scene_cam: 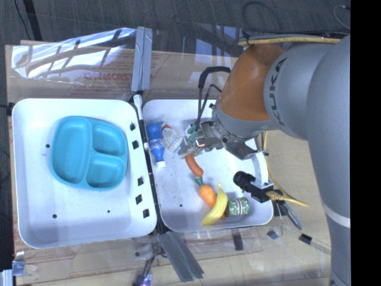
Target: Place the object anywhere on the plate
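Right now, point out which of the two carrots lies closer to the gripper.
The upper carrot, lying just below the gripper. The other carrot sits lower in the right bin, against the banana.

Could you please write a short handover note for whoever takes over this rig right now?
Gripper: low in the right bin, above the upper carrot; whether it is open or shut cannot be seen, and no grasp is visible.
Right bin also holds a second carrot, banana, small can and blue-capped bottle.
Blue divided plate lies in the left bin, nothing on it.
Done: nothing placed yet.
Left: grasp an object, carry it over, set it on the plate.
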`<action>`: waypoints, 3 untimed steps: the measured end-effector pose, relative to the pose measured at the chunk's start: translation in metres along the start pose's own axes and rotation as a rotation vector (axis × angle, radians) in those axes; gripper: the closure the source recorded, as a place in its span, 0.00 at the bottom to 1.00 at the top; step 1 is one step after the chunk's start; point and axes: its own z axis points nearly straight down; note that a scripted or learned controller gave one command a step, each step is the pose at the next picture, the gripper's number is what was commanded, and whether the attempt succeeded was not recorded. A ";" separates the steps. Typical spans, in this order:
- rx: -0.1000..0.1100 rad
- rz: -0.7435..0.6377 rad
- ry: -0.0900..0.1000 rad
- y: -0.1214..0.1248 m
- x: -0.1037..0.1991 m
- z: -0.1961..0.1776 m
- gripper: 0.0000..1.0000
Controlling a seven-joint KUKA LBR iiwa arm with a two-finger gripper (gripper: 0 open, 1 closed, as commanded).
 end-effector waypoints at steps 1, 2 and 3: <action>0.000 -0.059 -0.001 0.056 0.065 -0.032 1.00; 0.000 -0.166 -0.001 0.076 0.150 -0.029 1.00; 0.000 -0.165 -0.001 0.076 0.150 -0.029 0.00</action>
